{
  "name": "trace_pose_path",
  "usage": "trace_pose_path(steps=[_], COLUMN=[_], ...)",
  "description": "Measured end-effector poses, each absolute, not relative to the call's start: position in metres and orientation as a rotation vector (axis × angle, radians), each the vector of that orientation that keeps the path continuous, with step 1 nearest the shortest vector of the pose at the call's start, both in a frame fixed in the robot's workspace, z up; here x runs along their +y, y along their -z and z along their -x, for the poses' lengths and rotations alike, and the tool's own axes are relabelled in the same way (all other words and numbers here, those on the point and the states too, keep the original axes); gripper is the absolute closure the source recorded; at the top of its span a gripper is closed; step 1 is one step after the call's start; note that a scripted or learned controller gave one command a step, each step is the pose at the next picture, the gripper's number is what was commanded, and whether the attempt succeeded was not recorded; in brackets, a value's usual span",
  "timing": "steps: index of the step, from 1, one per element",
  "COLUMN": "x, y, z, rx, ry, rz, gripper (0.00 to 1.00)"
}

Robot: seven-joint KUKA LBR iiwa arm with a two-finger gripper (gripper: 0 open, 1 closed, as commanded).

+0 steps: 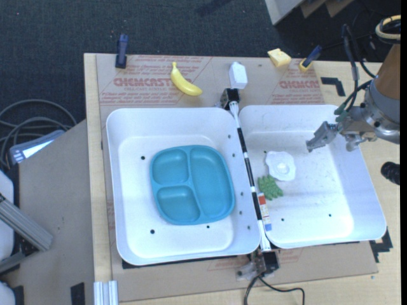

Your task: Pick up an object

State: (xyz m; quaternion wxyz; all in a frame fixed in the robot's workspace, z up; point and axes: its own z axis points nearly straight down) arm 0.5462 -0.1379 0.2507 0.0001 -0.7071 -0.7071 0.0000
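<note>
camera view: a white fried-egg toy (pixel 280 166) lies in the right bin (pixel 356 227), a green leafy piece (pixel 270 187) just beside it; the gripper (pixel 335 136) hovers above, fingers spread apart, holding nothing; the left bin (pixel 127 234) holds a blue divided plate (pixel 191 184).

Left white bin (pixel 127 234): contains one blue sectioned plate (pixel 191 184), lying flat near centre. On the cardboard (pixel 152 81) above the bins: yellow banana (pixel 184 81) upper centre-left, blue clamp (pixel 121 49) at the board's upper left, yellow block (pixel 278 57) upper right beside a second blue clamp (pixel 310 58).
</note>
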Motion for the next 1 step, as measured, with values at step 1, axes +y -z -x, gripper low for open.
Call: trace_pose_path(steps=[1], x=[-0.0734], y=[-0.1840], z=[-0.5699], rx=[-2.221], ry=[-0.001], rz=[2.218], gripper=[0.00])
